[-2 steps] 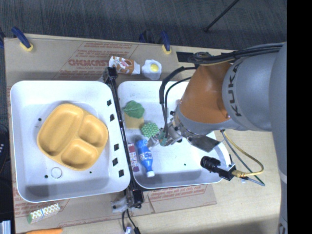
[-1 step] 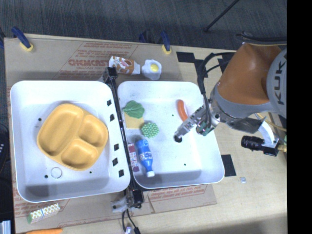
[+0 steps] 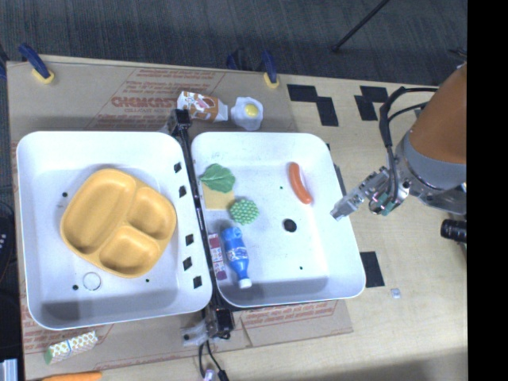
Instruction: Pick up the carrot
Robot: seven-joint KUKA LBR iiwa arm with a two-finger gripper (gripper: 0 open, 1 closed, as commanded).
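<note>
Orange carrot [image 3: 299, 182] lies in the right bin [image 3: 337, 272]; gripper [image 3: 355, 200] hovers beside, aperture unclear.

two bins sit side by side on the bench [image 3: 413, 324]. the left bin [image 3: 40, 157] holds a divided tray [image 3: 117, 221]. in the right bin [image 3: 317, 272], the carrot [image 3: 299, 182] lies toward the right wall, a leaf [image 3: 217, 178] and a ball [image 3: 244, 210] near the left wall, a bottle [image 3: 236, 255] below them. the gripper [image 3: 359, 200] hangs just outside the right bin's right wall.
</note>
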